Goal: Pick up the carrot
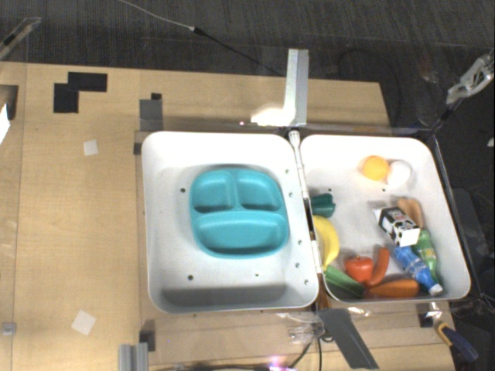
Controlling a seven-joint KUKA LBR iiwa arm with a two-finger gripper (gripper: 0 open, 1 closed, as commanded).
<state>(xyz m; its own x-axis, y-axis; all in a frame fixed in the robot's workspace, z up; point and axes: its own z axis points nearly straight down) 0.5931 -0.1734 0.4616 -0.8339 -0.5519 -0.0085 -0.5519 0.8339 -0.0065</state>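
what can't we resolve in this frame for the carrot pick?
- Carrot: camera view, lower end tucked behind the tomato and the blue bottle; full length unclear.
- Green items at the right bin's front wall: overlapped by the pile, identity unclear.
- Black-and-white box: markings too small to read.

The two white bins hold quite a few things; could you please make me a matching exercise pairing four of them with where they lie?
Things:
1. teal divided plate
2. banana
3. blue bottle
4. yellow ball

Places:
A. far part of the right bin
B. near right corner of the right bin
C. middle of the left bin
D. against the right bin's left wall

Pairs: 1-C, 2-D, 3-B, 4-A
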